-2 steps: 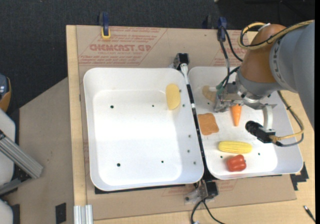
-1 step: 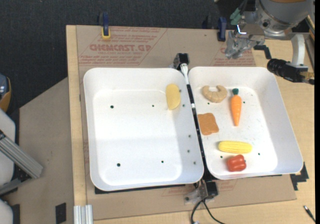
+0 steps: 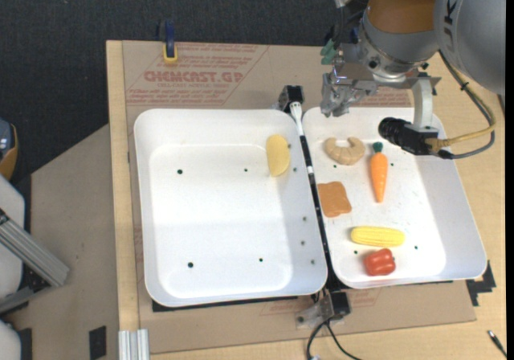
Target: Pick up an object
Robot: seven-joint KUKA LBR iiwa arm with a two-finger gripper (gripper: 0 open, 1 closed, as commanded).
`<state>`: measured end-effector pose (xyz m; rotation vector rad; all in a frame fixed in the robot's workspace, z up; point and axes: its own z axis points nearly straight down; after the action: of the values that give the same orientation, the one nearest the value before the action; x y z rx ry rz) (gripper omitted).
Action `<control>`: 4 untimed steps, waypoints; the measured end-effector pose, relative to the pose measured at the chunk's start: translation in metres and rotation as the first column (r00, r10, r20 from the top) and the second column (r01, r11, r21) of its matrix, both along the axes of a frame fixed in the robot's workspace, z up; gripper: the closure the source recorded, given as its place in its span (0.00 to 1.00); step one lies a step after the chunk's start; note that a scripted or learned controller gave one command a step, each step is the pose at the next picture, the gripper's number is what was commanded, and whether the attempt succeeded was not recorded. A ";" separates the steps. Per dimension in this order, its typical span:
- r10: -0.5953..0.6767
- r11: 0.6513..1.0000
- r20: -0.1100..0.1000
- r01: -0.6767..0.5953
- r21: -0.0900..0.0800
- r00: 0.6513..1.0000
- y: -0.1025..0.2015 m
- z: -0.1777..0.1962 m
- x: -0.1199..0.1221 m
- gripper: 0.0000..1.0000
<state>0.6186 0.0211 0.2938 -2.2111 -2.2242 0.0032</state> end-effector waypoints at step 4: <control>0.002 1.000 0.002 -0.002 0.001 1.000 -0.054 -0.037 0.048 1.00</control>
<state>0.6666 -0.0329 0.2573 -2.2097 -2.2274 -0.0003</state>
